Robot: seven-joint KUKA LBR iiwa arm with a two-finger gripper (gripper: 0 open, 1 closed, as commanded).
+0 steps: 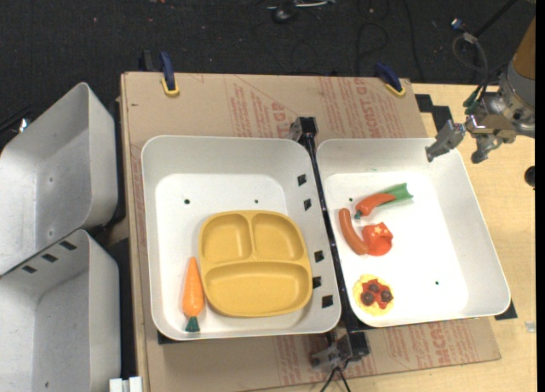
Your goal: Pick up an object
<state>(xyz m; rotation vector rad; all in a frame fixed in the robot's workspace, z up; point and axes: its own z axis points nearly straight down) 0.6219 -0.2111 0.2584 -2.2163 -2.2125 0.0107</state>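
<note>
**Arm hanging over right bin's far corner, nothing picked yet**

Overhead slanted view of a bench w/ two shallow white bins sitting side by side. The left bin (170, 169) is holding a yellow divided plate (255, 262) and, just beside the plate's left edge, a toy carrot (193, 290) lying lengthwise. The right bin (460, 203) is holding the small items, probably scattered loose so the arm can take any one: a red chili w/ green stem (383, 199), a sausage (351, 232) lying near the divider, a red pepper piece (378, 238) touching or just beside the sausage, and a small yellow tart w/ dark berries (374, 293) nearer the front.

The gripper (461, 140) is reaching in from the right, hovering above the right bin's far right corner. Its two fingers are standing apart, w/ nothing between them & touching no item. All pickable items are lying well apart from it, toward the bin's left half; the chili looks like the nearest candidate, judging by position. Approach stage, grasp not yet begun
</note>
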